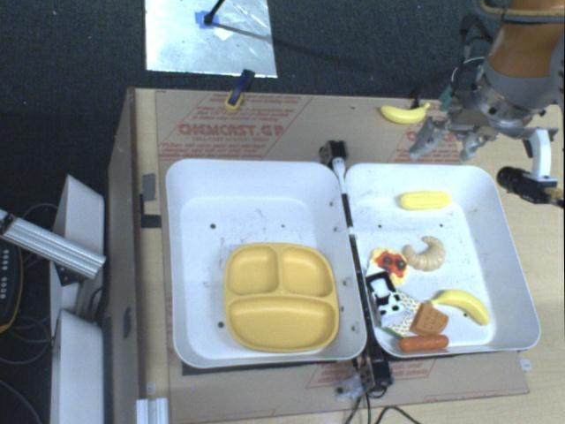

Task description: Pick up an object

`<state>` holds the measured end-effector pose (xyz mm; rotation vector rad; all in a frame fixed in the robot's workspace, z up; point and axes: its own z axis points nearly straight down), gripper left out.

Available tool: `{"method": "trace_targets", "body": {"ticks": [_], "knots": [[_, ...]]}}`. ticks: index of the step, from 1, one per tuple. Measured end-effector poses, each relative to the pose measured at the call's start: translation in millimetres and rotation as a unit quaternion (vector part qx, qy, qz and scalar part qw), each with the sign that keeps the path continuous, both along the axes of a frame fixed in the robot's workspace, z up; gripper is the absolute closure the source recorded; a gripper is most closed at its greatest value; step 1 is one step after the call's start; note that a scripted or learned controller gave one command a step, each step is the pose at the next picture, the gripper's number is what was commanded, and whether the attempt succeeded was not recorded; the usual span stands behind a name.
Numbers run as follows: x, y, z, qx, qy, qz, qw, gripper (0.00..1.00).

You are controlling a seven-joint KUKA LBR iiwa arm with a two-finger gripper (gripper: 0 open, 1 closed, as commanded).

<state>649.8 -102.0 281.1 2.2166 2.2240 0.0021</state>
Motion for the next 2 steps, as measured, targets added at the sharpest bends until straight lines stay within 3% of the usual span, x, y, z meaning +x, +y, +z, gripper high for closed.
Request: {"method": "trace_targets", "body": {"ticks": [1, 2], "knots": [[-36.3, -43.6, -79.5, -0.0005, 0.001, -0.001, 1.0, 0.0], [4.7, -59.1, -183.7, -0.0018, -0.001, -0.001, 1.0, 0.0]]}}
